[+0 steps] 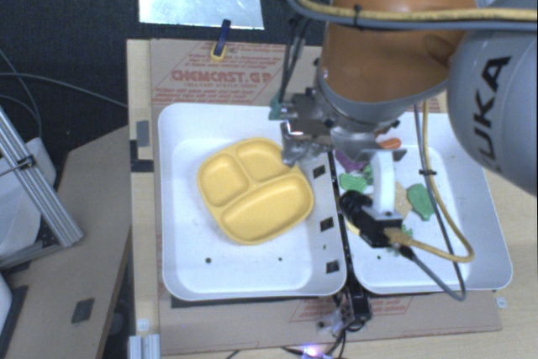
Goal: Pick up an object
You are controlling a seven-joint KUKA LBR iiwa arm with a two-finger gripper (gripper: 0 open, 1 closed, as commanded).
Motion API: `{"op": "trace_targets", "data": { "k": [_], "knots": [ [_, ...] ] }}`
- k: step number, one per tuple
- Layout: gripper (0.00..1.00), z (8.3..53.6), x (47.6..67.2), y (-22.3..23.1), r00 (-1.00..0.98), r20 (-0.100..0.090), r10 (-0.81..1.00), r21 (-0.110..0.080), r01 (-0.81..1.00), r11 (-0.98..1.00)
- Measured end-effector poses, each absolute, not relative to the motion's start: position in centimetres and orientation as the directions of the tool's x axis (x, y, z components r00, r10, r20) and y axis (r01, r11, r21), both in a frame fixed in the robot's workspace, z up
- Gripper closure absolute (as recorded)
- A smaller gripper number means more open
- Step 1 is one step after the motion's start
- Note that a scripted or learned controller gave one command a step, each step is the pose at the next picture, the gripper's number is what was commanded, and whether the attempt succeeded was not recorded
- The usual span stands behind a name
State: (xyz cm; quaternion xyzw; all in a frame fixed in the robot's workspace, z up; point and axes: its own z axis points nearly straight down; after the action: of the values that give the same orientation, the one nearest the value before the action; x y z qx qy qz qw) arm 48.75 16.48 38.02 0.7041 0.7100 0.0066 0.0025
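the arm [403, 38] blocks your view of the gripper [296, 149] beside the yellow tray [252, 193]; finger state cannot be determined. right bin [471, 256] contents are partly hidden.

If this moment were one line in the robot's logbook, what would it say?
arm: over bins' divider | claw: at yellow tray's edge, left bin | grip: unclear | small items: right bin

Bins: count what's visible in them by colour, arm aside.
Yellow: 1, the divided tray in the left bin.
Green: 2, small pieces in the right bin.
Orange: 1, small piece, partly under the arm.
Total: 4 visible; the arm may hide more.
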Motion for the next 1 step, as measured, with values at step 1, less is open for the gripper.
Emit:
{"op": "trace_targets", "data": {
  "k": [1],
  "knots": [
    [1.0, 30.42, 48.63, 12.77, 0.003, -0.002, 1.0, -0.005, 1.0, -0.003]
  ]
}}
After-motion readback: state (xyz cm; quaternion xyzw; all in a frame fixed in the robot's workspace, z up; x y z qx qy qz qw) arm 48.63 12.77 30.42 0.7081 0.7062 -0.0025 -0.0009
